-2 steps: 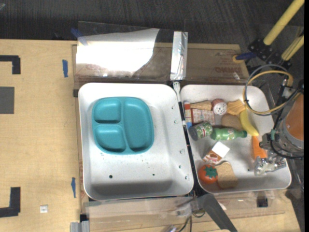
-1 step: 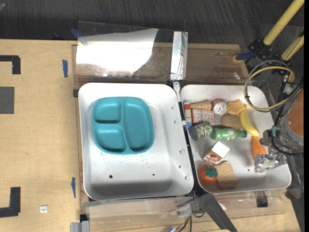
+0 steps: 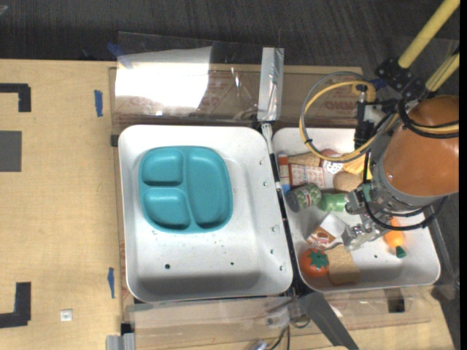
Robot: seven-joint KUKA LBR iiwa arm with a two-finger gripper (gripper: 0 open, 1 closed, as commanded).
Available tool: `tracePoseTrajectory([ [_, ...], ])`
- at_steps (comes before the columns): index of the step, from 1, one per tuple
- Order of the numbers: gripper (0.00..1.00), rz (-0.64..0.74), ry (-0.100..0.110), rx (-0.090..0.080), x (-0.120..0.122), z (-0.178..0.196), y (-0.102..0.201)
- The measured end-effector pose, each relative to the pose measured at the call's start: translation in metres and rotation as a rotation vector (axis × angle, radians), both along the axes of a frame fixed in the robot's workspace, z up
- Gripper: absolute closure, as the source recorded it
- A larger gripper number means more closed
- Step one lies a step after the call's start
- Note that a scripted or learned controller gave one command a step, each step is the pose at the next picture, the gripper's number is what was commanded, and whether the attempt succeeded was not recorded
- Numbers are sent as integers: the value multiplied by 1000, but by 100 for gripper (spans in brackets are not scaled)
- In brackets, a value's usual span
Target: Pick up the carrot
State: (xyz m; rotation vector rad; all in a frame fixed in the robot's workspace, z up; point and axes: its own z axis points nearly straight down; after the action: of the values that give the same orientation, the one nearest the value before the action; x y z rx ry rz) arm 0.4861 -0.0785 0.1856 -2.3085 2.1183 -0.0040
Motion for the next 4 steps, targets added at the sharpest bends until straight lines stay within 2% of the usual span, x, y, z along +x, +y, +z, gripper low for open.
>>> tracePoseTrajectory([
  [1,100,-19,1,-4,14,43,-53],
  [2,100,435,7,-3,15,-1,-123],
  [3,0,439,5,-2,16,0,-121],
  [4,0,361,-3,3,0,-89,-125],
])
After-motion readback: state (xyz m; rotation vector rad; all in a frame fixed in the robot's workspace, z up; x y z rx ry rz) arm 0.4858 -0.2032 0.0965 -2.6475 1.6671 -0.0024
